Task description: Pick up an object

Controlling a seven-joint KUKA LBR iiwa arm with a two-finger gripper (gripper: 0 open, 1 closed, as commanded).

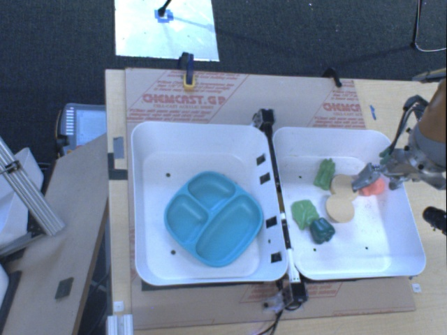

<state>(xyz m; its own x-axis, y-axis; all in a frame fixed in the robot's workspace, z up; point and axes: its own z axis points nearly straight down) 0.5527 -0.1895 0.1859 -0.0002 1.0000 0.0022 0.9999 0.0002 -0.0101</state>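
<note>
Camera view looks down on two white bins on the surface: the left bin (150,187) carries a blue divided plate (213,217), and the right bin (391,257) holds the loose pieces. The end effector (369,179) sits low over the right bin's far right side, right at an orange-red object (376,186) and beside two tan discs (341,199). Nearby lie a light green piece (324,174), a green block (304,213) and a dark teal piece (322,229). Whether it is spread or closed I cannot tell, and nothing is clearly seen clamped in it. As I judge it, the pick is at the reach-and-grasp stage; every object rests on the bin floor, so gripping and lifting remain.
</note>
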